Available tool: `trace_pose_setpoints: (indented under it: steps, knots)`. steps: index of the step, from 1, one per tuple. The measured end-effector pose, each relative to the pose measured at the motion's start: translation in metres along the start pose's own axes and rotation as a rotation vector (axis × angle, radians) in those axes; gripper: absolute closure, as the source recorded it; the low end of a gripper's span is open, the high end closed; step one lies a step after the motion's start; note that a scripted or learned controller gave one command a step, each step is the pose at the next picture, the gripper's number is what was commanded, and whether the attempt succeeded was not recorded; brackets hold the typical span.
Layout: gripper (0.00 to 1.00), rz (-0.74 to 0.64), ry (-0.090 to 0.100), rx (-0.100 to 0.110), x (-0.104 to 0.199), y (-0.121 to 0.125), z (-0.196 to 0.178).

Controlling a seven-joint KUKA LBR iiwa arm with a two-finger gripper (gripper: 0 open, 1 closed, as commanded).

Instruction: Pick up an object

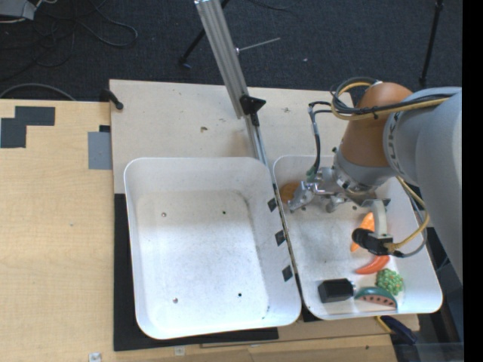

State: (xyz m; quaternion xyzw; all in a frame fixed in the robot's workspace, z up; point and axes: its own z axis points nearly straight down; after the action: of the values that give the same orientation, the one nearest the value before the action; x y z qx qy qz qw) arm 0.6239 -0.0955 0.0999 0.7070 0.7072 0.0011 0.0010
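My gripper hangs low over the upper left part of the right bin, under the grey arm with its orange band. Just left of it, against the bin's left wall, lies a brown-orange object. Along the bin's right side sit an orange piece, a red-orange curved piece, a green knobbly object, a watermelon-slice toy and a black block. The arm hides part of the bin's upper right.
The left bin lies beside the right one, with black clips along the shared wall. A slanted metal rail rises behind the bins. Wooden bench surface extends to the left.
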Motion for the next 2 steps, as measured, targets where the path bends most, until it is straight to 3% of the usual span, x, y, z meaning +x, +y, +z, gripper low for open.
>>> trace_pose_setpoints:
  steps: [1, 2]
  knots:
    - [1.00, 0.007, 0.001, 0.006, -0.002, -0.002, -0.009]
    - [1.00, 0.000, 0.000, 0.002, -0.003, 0.004, -0.052]
